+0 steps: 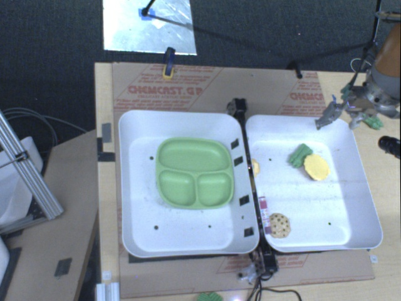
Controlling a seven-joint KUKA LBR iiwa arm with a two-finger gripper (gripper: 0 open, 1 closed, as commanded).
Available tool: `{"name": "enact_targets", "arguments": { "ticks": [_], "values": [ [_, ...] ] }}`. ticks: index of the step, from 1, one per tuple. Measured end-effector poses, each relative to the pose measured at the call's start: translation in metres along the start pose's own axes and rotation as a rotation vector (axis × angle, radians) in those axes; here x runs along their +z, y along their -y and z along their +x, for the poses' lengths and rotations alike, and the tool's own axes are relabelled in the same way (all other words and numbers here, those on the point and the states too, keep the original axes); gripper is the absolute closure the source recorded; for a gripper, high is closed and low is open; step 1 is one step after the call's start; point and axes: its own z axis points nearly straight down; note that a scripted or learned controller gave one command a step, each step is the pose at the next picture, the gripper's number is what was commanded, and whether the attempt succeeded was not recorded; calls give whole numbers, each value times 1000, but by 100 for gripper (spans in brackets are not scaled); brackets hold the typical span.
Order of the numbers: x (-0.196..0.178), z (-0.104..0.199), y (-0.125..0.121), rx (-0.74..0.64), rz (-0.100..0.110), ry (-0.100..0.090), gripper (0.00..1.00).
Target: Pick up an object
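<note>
The right bin (pixel 351 231) holds a green leafy toy (pixel 300 155) touching a yellow round piece (pixel 317 167) near its middle. A brown speckled cookie (pixel 279 225) lies at its near left corner. My gripper (pixel 340 120) hangs over the bin's far right corner, above and right of the green toy, its two fingers spread open with nothing between them. A small green bit (pixel 374 123) shows just right of the fingers, and I cannot tell what it is.
The left bin (pixel 135 168) holds a green divided plate (pixel 194 172). Along the divider between the bins lie a small yellow item (pixel 254 167) and a small pink strip (pixel 263 204). A shiny foil sheet (pixel 149 17) lies on the floor beyond the bench.
</note>
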Motion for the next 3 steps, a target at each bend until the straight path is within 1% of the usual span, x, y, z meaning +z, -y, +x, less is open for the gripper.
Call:
{"name": "enact_targets", "arguments": {
  "ticks": [1, 2, 3],
  "values": [
    [60, -5, 21, 3, 6, -1, 0],
    [134, -2, 58, 3, 8, -3, 0],
    [128, 38, -7, -7, -5, 1, 0]
  ]
}}
